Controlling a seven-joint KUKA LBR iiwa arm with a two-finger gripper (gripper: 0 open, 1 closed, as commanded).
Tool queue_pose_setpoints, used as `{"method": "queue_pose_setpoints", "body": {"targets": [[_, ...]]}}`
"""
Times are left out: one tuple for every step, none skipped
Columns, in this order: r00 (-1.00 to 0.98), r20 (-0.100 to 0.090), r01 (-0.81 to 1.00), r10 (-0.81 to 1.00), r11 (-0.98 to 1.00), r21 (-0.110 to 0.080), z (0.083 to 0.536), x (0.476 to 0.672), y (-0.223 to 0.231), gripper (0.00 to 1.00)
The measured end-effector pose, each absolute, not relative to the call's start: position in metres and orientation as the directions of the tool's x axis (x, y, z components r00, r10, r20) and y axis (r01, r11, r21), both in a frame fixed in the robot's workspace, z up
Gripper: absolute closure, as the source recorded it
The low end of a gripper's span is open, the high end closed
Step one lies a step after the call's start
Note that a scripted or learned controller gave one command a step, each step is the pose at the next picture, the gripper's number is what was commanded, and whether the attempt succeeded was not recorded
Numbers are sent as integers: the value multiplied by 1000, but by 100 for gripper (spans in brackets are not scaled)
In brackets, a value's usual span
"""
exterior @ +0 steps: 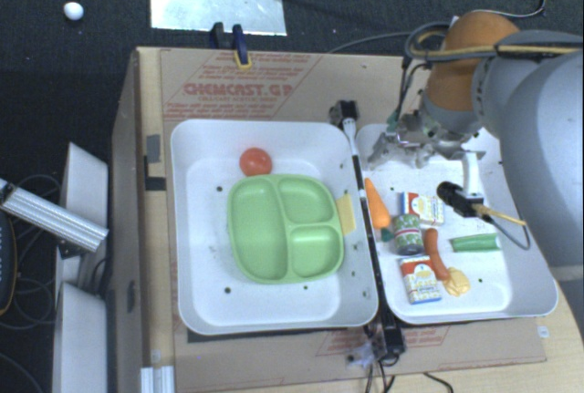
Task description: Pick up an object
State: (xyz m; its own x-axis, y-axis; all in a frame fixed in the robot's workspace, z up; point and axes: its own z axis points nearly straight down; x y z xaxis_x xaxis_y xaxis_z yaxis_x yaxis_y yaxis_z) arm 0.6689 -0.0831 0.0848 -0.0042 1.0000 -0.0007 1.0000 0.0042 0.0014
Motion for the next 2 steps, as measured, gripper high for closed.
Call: {"method": "queue_pose_setpoints", "body": {"targets": [[-6,-1,1000,1000,6,5,96,670,-83,100],[-6,-1,1000,1000,6,4,96,670,-83,0]]}}
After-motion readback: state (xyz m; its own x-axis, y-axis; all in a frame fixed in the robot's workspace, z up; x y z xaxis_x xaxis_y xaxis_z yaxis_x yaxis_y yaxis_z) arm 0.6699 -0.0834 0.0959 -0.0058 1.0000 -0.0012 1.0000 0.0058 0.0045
